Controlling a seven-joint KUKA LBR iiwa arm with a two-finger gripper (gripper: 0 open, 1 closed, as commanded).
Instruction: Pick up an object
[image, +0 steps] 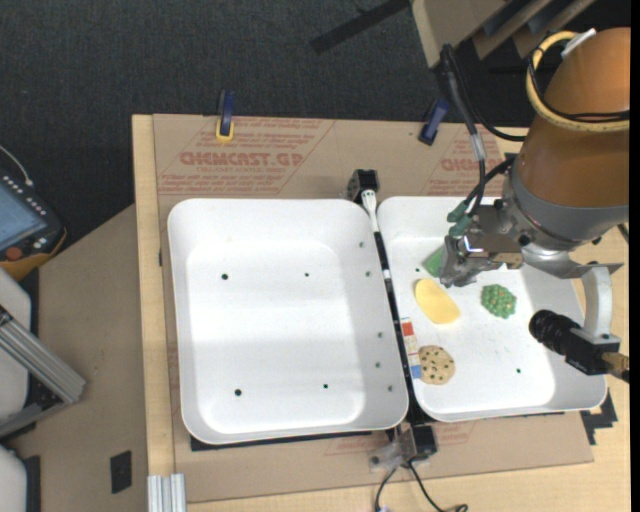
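Yellow piece lies in right bin, just below gripper. Cookie nearer front rim, green floret right of yellow piece. Green scrap at gripper tip, mostly hidden, I can't name it. Jaw state: I cannot tell. Left bin beside.
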